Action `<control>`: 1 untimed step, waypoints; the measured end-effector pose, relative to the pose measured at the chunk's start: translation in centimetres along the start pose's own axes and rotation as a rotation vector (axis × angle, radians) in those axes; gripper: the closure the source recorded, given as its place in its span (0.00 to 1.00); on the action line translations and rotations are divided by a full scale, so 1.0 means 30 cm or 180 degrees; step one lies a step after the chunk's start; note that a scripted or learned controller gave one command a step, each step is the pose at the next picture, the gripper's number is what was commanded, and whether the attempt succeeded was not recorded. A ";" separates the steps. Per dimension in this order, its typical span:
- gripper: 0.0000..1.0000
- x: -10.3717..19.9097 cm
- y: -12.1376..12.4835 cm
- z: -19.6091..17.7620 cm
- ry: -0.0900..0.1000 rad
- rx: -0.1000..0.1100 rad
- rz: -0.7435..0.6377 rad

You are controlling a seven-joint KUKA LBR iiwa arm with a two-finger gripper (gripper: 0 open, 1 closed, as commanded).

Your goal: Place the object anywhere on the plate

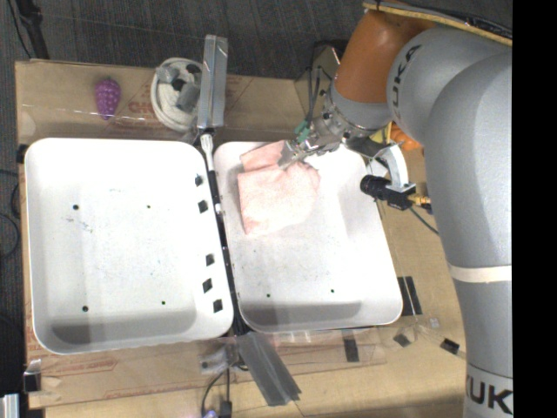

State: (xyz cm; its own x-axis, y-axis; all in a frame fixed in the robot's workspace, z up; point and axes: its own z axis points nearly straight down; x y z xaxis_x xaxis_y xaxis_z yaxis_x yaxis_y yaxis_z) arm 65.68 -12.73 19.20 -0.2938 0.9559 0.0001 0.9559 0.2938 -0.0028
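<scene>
Underneath, brown bench (130, 368), dark floor (174, 7).

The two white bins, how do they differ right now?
The left bin has bare floor with only a few small dark dots, while the right bin has a pale pink cloth lying in its upper part. The end effector reaches over the right bin's far edge at the cloth's top; nothing reaches over the left bin. Both are shallow, white, with rounded corners, and sit side by side.
</scene>
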 end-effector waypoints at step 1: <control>1.00 0.000 0.001 -0.128 0.0005 0.0001 -0.0010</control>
State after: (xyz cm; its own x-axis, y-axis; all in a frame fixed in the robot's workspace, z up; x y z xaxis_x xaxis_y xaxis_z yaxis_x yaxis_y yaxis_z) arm 65.71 -12.72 23.03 -0.2967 0.9550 0.0016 0.9550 0.2967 -0.0029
